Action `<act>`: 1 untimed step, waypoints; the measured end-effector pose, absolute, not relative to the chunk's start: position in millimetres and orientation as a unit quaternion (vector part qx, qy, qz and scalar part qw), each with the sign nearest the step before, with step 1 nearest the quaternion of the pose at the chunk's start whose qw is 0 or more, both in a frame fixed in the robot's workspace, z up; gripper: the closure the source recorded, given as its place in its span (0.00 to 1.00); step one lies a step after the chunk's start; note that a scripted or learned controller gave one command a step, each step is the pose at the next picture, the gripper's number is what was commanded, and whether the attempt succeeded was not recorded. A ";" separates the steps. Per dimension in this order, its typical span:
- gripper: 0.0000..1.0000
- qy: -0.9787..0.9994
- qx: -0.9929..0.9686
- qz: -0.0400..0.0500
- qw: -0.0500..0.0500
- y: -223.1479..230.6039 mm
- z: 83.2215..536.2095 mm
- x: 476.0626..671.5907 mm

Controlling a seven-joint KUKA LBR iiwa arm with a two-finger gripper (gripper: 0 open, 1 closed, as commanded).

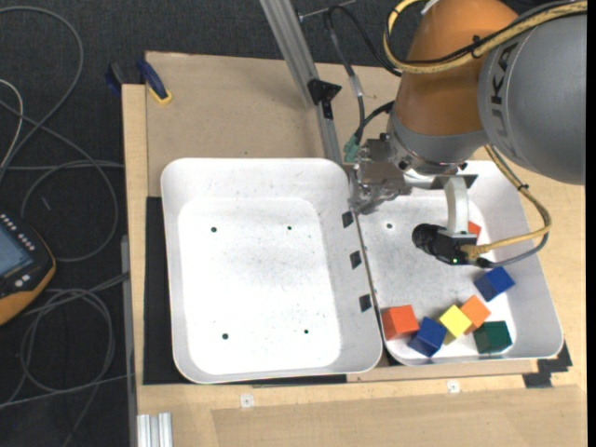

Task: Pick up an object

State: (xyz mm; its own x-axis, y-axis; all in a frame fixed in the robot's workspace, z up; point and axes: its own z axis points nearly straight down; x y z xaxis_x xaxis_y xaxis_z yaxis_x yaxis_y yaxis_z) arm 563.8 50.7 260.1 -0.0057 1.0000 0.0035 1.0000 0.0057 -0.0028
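Arm: grey arm with an orange band reaches in from the right, over the far part of the right bin (535, 250).
Claw (372, 194): sits over the far left corner of the right bin, close to the wall shared with the left bin (177, 250); whether it is wide or narrow, cannot tell; no block is seen between its parts.
Blocks: clustered at the near edge of the right bin.
Orange block (401, 320): leftmost of the cluster.
Blue block (429, 335): just right of it, nearest the rim.
Yellow block (455, 320): beside the blue block, turned cornerwise.
Green block (493, 337): at the near right.
Second blue block (495, 282): farther back, right side.
Long axis: blocks are roughly cubic; none is evident.
Worktop (233, 110): tan board under both bins.
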 end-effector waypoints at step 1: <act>1.00 -0.708 -0.706 0.001 0.003 81.5 252.6 526.6</act>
